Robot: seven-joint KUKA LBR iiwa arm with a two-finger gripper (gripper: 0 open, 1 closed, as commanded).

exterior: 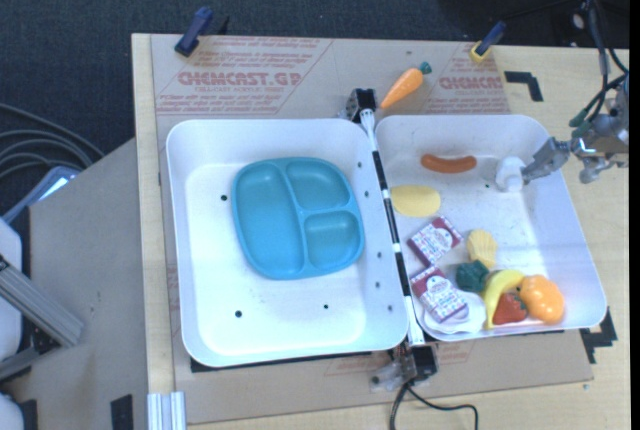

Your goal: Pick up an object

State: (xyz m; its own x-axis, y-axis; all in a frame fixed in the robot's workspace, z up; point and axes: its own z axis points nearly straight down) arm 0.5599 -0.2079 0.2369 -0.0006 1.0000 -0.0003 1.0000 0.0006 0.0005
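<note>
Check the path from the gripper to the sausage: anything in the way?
Nothing visible blocks it. The gripper sits at the right bin's upper right, and the sausage lies just left of it across bare floor; the yellow lemon sits lower.

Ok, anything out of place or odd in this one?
One thing: a toy carrot lies on the bench outside both bins, just behind the right bin, while the other toy food sits inside it. Nothing looks spilled or damaged.

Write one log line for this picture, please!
claw: right bin, low | near: sausage | blue tray: left bin
</note>
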